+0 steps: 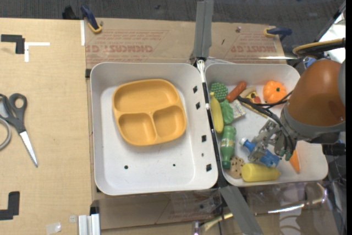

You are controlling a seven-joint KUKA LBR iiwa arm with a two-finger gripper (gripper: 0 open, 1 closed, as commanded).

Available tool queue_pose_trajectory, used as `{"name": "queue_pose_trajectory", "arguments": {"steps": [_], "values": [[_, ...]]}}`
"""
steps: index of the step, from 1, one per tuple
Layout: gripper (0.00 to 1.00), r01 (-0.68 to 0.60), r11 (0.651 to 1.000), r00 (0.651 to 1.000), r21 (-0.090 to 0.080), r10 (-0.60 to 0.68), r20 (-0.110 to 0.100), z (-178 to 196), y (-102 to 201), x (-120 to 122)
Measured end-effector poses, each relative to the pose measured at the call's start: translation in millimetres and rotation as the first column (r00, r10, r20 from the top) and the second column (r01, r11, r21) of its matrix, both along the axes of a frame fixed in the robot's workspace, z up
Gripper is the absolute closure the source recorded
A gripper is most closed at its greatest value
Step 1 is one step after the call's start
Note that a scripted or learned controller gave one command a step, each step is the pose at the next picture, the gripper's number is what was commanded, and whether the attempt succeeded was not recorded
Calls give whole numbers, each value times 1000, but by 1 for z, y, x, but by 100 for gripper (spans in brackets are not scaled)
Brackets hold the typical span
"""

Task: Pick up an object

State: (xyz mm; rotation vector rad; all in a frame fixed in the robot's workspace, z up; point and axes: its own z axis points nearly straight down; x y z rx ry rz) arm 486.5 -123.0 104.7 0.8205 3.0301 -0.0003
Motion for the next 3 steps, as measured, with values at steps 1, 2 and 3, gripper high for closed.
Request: {"name": "queue_pose_trajectory", "arguments": {"steps": [1, 2, 3], "values": [[0, 1, 1000, 1000, -4, -1, 15, 3, -1, 4], [0, 158, 987, 987, -3, -158, 3, -11, 22, 61], [0, 262, 965, 965, 0, -262, 3, -11, 13, 116]]}}
